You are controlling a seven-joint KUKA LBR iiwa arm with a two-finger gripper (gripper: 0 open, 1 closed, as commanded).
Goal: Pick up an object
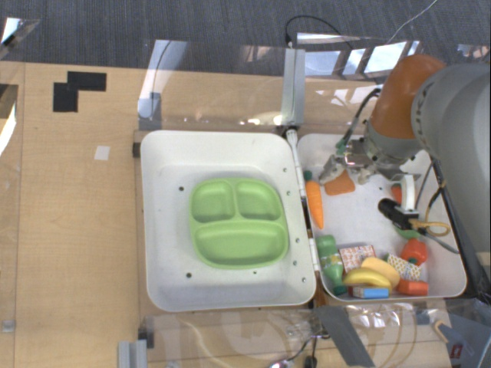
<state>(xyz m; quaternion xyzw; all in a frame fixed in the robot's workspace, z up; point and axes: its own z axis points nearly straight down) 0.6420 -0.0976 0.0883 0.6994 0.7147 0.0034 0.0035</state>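
Note:
My gripper [345,173] is low in the back left part of the right bin [359,222], at the end of the grey arm that reaches in from the right. It stands open, its two fingers spread either side of a small orange piece [341,185] on the bin floor. The piece is not lifted. An orange carrot [314,204] lies just to the left, along the bin's left wall.
The front of the right bin holds a yellow banana [372,273], a small printed box [355,255], green items [328,250] and a red item [414,251]. The left bin [165,167] holds a green divided plate [238,222].

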